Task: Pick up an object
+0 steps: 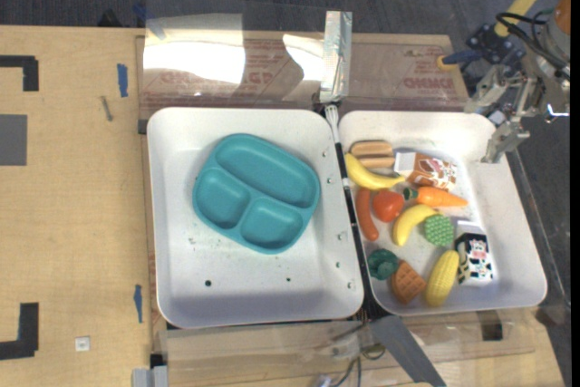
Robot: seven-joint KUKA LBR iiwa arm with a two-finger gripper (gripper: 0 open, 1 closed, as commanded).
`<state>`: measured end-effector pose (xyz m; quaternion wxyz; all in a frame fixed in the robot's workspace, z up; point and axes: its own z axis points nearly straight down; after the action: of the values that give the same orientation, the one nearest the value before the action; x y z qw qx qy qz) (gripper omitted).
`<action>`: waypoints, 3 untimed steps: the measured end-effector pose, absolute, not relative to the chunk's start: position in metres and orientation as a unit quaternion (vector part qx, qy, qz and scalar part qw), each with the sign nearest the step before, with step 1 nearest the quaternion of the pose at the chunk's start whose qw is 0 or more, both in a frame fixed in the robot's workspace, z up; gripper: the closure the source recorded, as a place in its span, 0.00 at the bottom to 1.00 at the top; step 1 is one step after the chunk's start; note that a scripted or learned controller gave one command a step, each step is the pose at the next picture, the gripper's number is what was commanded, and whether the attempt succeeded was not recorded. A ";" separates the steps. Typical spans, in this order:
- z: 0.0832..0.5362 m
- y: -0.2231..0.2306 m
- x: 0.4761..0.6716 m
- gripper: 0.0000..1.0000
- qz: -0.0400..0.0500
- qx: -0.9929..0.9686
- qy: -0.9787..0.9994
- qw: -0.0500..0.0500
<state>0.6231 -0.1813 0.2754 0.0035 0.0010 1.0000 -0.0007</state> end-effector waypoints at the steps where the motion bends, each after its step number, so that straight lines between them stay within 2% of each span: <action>1: 0.129 -0.180 0.555 0.00 0.001 0.012 1.000 -0.003; 2: 0.113 -0.188 0.562 0.00 -0.006 0.002 1.000 0.024; 3: 0.089 -0.122 0.568 0.00 0.000 -0.074 0.997 0.006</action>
<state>0.5680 -0.1222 0.0893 0.0059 -0.0739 0.9972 -0.0005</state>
